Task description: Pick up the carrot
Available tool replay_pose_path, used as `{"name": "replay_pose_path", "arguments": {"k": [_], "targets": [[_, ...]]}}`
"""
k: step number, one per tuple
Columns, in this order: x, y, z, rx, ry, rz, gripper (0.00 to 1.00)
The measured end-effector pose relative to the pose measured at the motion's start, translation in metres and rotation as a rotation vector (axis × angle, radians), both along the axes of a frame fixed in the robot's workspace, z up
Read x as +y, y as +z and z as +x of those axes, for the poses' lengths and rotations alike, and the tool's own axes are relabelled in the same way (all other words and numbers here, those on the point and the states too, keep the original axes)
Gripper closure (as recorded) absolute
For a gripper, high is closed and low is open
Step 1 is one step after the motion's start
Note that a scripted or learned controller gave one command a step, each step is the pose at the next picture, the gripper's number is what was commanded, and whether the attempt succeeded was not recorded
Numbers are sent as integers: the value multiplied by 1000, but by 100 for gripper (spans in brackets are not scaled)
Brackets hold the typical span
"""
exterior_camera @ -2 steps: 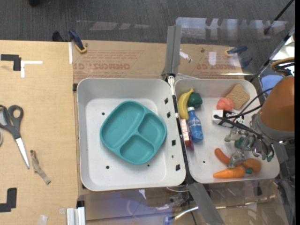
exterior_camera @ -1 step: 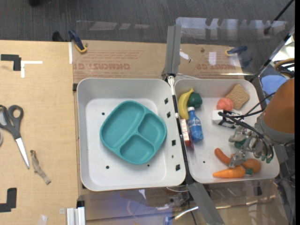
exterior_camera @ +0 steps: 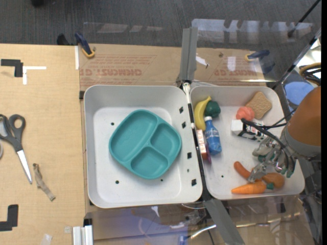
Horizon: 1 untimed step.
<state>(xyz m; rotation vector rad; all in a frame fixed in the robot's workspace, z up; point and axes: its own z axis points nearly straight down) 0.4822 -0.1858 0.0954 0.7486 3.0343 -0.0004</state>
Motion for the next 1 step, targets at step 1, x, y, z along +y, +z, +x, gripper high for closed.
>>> {"name": "replay_pose_path", "arguments": {"k": [1], "targets": [[0, 9, 0, 2, 3, 1, 100]]}}
